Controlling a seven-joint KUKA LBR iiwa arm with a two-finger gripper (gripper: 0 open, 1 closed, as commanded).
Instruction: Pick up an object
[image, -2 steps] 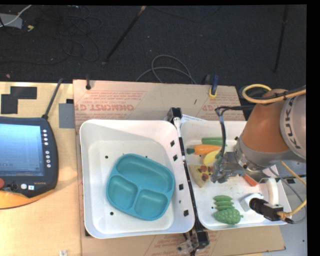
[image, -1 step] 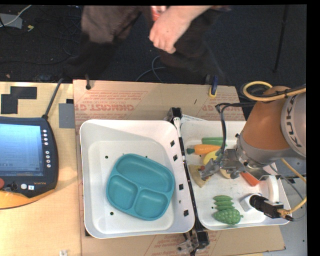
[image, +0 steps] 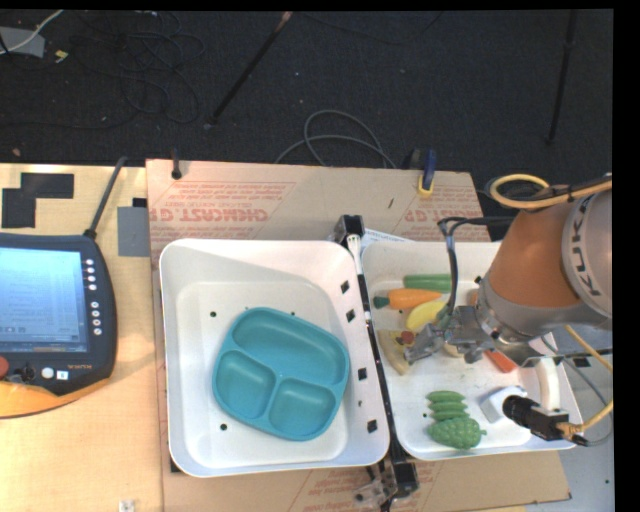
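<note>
My gripper (image: 428, 347) is low in the right bin (image: 400, 440), near its left wall and just below a yellow banana (image: 424, 316). An orange carrot (image: 414, 298) and a long green vegetable (image: 428, 282) lie beyond the banana, towards the back. A green pea pod (image: 447, 399) and a bumpy green fruit (image: 457, 432) lie at the front of this bin, apart from the gripper. A small red-orange piece (image: 501, 361) peeks out from under the wrist. A pale flat thing (image: 394, 352) sits beside the gripper's tip, partly hidden.
The left bin (image: 190, 300) holds a teal divided plate (image: 280, 372). A black ridge (image: 362, 340) separates the two bins. A tablet-like pendant (image: 45, 310) rests on the bench at the far left. The arm's orange band (image: 535, 265) hangs over the right bin's right side.
</note>
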